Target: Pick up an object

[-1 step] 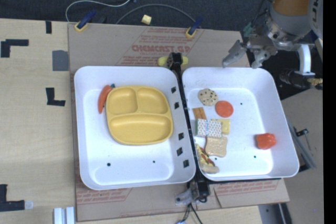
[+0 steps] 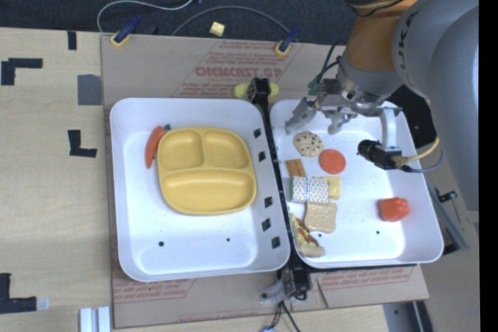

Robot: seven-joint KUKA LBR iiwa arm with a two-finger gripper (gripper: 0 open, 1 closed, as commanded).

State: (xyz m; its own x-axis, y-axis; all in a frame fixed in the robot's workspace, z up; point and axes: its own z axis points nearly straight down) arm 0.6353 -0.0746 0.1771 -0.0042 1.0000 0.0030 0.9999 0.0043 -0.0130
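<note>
White bins: two side by side on the bench, left bin (image 2: 132, 245), right bin (image 2: 416, 241).
My gripper (image 2: 323, 119): over the far edge of the right bin, fingers spread, nothing between them.
Cookie (image 2: 308, 142): right bin, just below my fingers, not touched.
Red disc (image 2: 333, 161): beside the cookie, toward my arm.
Crackers (image 2: 313, 198): clustered along the right bin's left wall.
Red lump (image 2: 394, 208): alone, right side of the right bin.
Yellow tray (image 2: 207, 170): left bin, centre; orange carrot (image 2: 153, 146) lies against its left rim.
</note>
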